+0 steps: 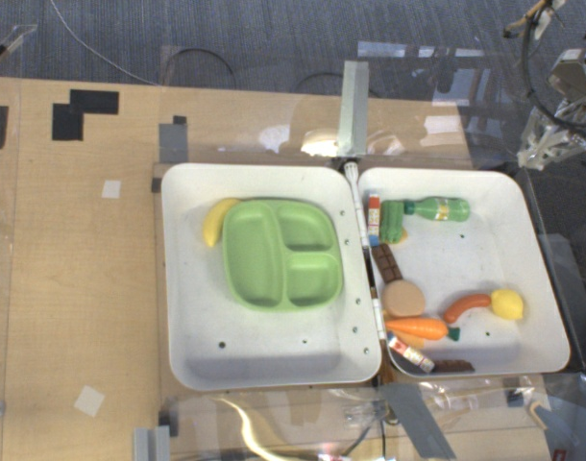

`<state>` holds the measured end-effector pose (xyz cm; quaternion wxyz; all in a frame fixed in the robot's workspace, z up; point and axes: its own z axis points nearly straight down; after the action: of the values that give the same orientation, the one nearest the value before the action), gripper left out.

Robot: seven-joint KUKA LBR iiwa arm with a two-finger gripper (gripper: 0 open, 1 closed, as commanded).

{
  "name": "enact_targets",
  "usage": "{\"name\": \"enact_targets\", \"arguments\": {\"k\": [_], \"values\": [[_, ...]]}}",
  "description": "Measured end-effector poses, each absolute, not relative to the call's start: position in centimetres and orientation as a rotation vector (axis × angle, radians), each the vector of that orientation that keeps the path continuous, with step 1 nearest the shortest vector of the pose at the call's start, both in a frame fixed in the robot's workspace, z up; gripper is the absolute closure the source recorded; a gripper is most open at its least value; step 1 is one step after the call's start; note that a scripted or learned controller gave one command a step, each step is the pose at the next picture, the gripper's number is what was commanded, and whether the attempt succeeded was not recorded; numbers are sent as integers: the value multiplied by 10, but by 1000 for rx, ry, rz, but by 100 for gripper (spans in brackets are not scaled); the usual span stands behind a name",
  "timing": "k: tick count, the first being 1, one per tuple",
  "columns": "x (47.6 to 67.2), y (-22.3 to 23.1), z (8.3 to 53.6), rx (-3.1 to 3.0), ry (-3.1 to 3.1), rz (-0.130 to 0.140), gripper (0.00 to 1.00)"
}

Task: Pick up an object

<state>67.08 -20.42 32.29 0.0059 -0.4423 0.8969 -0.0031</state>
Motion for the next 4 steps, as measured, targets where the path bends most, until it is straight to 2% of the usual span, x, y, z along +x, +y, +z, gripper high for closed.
{"name": "enact_targets", "arguments": {"k": [1,2,3,4], "values": [[613,-205,294,-1781,2579,-7,100],[611,-204,193,-2163,2274,0,100],[625,-160,245,-2141,2285,-15,100],[670,-206,382,-2310,2112,-24,100]]}}
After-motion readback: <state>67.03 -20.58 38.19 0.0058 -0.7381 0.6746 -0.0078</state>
